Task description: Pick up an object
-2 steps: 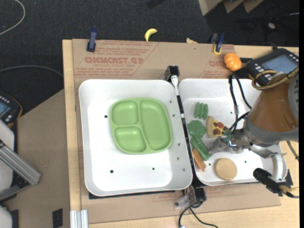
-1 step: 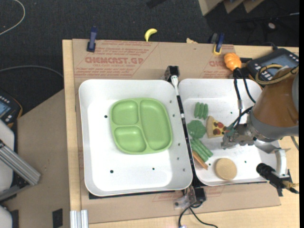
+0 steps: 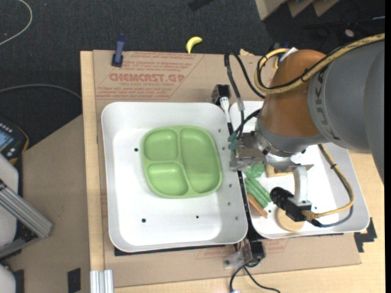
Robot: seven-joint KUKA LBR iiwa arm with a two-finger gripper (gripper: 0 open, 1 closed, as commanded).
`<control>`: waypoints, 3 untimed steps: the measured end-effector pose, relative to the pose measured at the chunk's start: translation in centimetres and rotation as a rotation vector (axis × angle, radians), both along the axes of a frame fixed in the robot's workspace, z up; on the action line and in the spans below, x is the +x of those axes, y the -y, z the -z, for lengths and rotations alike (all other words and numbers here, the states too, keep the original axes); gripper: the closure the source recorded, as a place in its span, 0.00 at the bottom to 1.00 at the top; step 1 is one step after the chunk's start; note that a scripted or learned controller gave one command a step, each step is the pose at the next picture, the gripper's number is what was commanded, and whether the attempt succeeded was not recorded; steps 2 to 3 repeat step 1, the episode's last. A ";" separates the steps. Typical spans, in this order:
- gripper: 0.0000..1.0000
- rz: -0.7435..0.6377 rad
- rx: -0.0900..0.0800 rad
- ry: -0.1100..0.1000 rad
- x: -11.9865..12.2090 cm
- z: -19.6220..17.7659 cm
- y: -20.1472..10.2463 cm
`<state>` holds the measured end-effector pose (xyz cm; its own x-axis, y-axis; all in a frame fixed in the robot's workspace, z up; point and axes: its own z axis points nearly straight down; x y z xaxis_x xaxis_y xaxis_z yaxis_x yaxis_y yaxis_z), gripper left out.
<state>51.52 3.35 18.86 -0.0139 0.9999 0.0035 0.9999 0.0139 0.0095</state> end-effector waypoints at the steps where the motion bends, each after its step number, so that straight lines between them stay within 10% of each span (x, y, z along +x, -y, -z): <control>1: 1.00 0.011 0.000 0.009 -3.1 -16.0 0.4; 3: 1.00 0.011 0.000 0.009 -3.1 -16.0 0.4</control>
